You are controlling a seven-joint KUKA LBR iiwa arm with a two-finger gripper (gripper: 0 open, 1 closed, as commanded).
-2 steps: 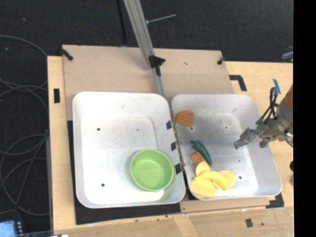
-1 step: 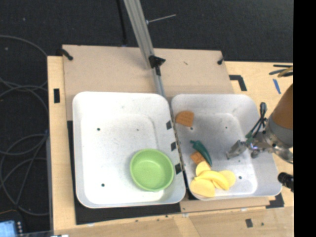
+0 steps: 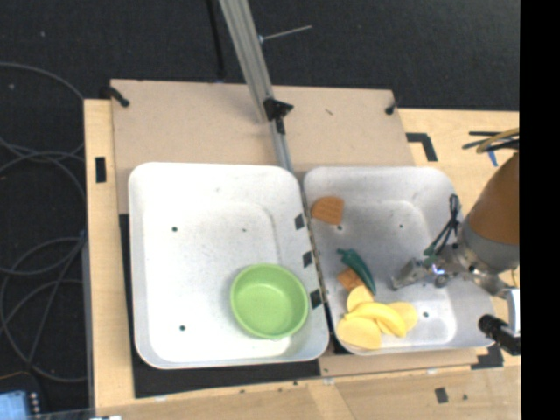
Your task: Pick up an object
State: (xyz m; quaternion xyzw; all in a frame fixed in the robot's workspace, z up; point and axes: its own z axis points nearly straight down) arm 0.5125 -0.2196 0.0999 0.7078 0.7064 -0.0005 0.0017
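The gripper (image 3: 409, 275) hung low inside the right bin (image 3: 385, 186), its fingers together and holding nothing, just beside the yellow banana bunch (image 3: 376, 319); a green bowl (image 3: 269, 300) sat in the left bin (image 3: 201, 199).

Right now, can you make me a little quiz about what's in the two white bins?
1. True or false: the green bowl sits in the left bin.
2. Which bin is the gripper over? A) left bin B) right bin C) neither
3. Fill in: the yellow pieces lie near the ____ edge of the right bin, as the camera sees it.

Key
1. True. The bowl rests near the left bin's lower right corner.
2. B. The arm reaches in from the right, and its gripper hangs over the right bin, right of the dark green piece.
3. Lower.
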